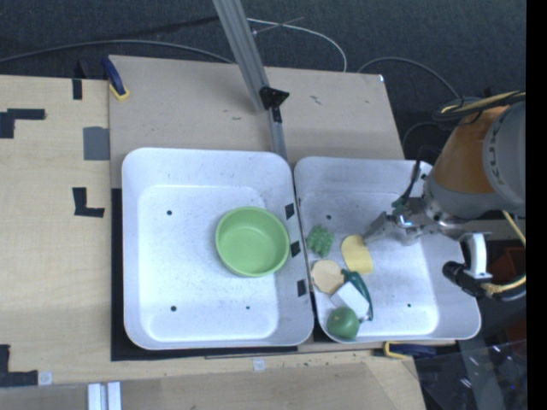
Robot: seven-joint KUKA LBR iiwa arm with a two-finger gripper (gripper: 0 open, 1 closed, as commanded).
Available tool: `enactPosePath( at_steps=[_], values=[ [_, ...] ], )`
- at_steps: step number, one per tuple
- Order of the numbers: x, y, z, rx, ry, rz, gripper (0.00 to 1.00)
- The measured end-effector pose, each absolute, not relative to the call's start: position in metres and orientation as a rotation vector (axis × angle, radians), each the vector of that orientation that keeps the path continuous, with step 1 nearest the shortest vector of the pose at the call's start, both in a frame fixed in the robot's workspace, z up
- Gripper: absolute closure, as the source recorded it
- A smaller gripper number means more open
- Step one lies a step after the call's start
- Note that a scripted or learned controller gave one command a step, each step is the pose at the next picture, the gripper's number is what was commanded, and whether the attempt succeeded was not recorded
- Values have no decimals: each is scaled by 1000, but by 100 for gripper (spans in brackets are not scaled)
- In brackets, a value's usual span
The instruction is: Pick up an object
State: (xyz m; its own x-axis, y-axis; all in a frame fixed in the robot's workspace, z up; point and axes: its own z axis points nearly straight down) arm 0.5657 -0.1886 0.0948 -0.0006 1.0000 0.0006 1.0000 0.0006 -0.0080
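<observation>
In the right bin lies a cluster of small items: a dark green leafy piece, a yellow lump, a tan round piece, a white block with a teal strip and a green ball. My gripper reaches in from the right, low over the bin floor. Its tip points down-left and ends just right of and above the yellow lump. Nothing shows in its grasp.
The left bin holds a light green bowl near its right side. A grey pole slants down to the divide between the bins. The arm's orange band and cables lie right of the right bin.
</observation>
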Motion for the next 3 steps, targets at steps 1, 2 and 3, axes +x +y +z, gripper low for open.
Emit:
enactPosePath(
  at_steps=[1,2,3],
  values=[
    [567,-188,108,-2217,-2222,3,100],
    [563,-196,163,-2224,-2225,-2,100],
    [565,-197,206,-2222,-2226,-2,100]
  ],
)
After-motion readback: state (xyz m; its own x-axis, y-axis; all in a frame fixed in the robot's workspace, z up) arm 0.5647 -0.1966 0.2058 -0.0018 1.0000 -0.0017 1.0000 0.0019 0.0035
